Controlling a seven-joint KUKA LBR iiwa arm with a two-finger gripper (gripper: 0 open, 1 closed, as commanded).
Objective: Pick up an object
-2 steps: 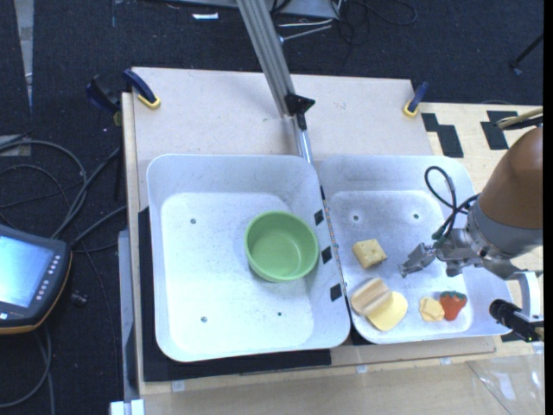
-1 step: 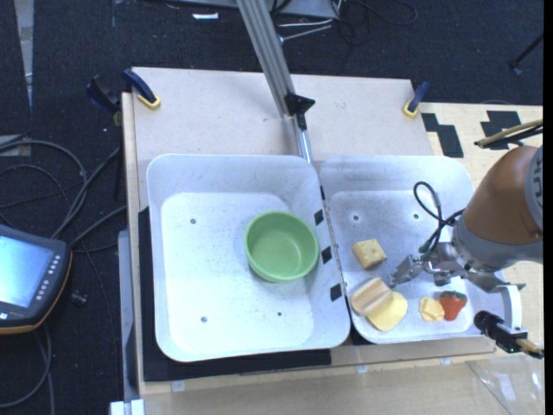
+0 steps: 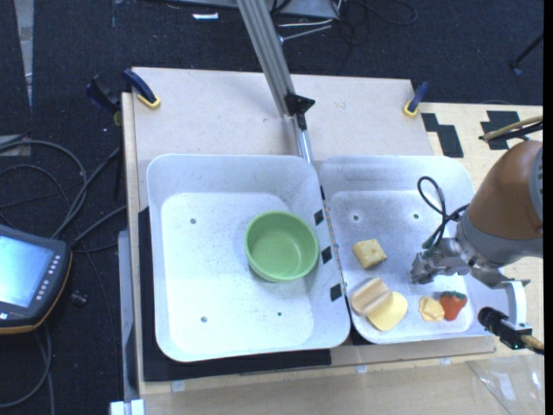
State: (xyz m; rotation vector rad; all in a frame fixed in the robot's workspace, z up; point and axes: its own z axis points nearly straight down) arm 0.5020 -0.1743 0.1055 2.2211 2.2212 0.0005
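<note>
In the right bin (image 3: pixel 380 180) lie a yellow cheese-like cube (image 3: pixel 370 252), a tan and yellow bread-like piece (image 3: pixel 378 303), and a small yellow piece (image 3: pixel 431 309) next to a red strawberry-like toy (image 3: pixel 452 303). My gripper (image 3: pixel 423 271) hangs low over the bin floor, to the right of the cube and just above the small yellow piece and the red toy. Nothing shows between it and the floor that I can call held. The green bowl (image 3: pixel 281 245) sits in the left bin (image 3: pixel 173 232), near its right wall.
The grey arm with its orange band (image 3: pixel 510 201) comes in over the right bin's right rim. A slanted metal pole (image 3: pixel 268 46) crosses above the bench's back. Clamps (image 3: pixel 143 89) hold the board's far corners. A black cable (image 3: pixel 432 197) loops off the wrist.
</note>
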